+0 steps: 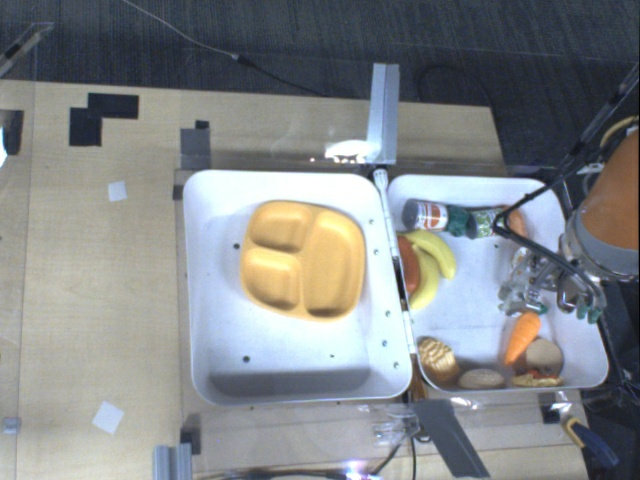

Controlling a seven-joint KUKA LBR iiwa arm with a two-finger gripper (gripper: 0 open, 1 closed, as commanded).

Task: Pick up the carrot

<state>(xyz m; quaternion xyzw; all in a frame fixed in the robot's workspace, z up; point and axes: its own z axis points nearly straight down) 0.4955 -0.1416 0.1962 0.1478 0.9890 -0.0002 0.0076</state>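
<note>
One carrot, one banana, one bottle, two bins.

I'm watching through one fixed camera that's sitting above the bench, looking down at a slant from fairly far off. It's taking in both white bins: left bin, right bin. The tilt seems slight.
</note>
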